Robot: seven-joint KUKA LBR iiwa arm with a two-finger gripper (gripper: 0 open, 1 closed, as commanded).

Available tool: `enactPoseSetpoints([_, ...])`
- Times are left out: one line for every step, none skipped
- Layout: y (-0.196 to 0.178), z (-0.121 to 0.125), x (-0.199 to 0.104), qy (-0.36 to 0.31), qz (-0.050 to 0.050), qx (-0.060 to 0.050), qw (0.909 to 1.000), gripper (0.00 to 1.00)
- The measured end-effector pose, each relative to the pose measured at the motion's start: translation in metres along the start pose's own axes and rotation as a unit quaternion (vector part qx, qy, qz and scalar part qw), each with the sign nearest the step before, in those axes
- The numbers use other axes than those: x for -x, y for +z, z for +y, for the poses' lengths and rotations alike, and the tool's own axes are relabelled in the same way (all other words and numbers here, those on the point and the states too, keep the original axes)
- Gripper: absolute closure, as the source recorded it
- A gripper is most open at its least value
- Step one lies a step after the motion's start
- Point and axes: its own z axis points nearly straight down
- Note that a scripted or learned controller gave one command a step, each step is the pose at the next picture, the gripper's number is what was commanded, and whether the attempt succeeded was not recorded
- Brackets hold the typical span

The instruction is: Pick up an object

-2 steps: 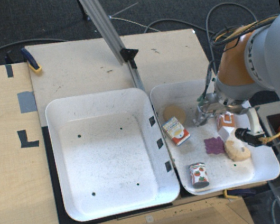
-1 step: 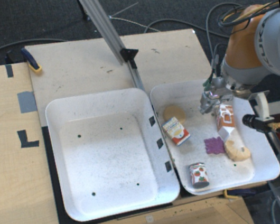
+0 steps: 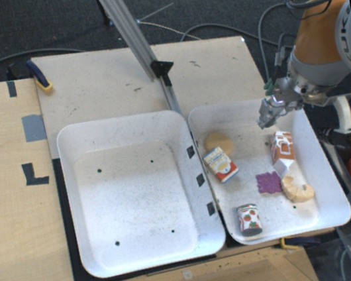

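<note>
The right bin (image 3: 314,145) holds several small items. A round tan bun (image 3: 219,142) lies near its left wall, with a small red and white carton (image 3: 221,164) just below it. An orange and white carton (image 3: 283,150) stands near the right wall. Below that lie a purple piece (image 3: 268,182) and a tan pastry (image 3: 298,189). A small can with a red label (image 3: 248,219) sits at the front. My gripper (image 3: 269,115) hangs over the bin's upper right part, just above the orange and white carton, with nothing seen between its fingers.
The left bin (image 3: 76,187) stands beside the right one. A slanted metal bar (image 3: 138,42) with a black clamp runs down toward the bins' shared edge. A blue and yellow clamp (image 3: 39,76) sits at the board's far left corner. Cables trail at the upper right.
</note>
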Motion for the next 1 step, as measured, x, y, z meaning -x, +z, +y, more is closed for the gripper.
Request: enactPoseSetpoints([-0.0061,0.0003,-0.0005,0.0,0.001,-0.003,1.0,1.0])
